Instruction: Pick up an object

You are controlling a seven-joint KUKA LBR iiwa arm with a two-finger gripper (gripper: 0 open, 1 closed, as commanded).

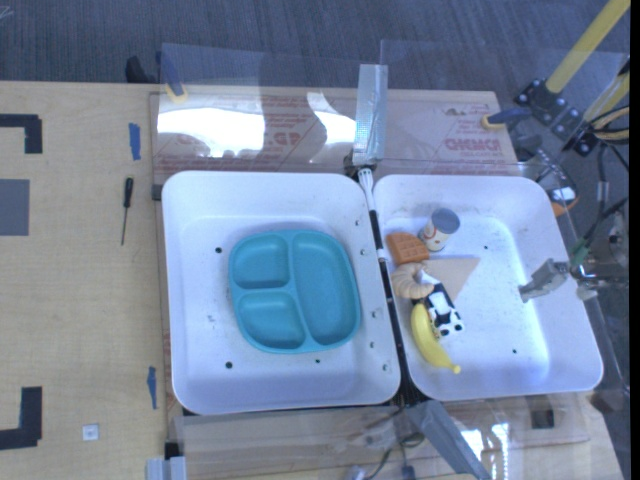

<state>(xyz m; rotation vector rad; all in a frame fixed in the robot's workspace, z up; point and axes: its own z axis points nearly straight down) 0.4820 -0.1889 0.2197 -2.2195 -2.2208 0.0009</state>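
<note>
The right bin (520, 353) holds a small heap of objects on its left side. A yellow banana (428, 341) lies nearest the front, with a black and white toy (444, 314) resting against it. Behind them are a tan lump (408, 284), an orange-brown block (405, 247), a beige triangular piece (455, 270) and a small figure with a grey cap (437, 228). My gripper (541, 282) shows as a small grey shape over the bin's right wall, well right of the heap and apart from every object.
The left bin (190, 218) holds a teal divided plate (295, 290). Clear plastic walls stand behind both bins. A yellow bar and cables (585, 88) crowd the far right. A screwdriver (126, 208) lies on the wooden bench to the left.
</note>
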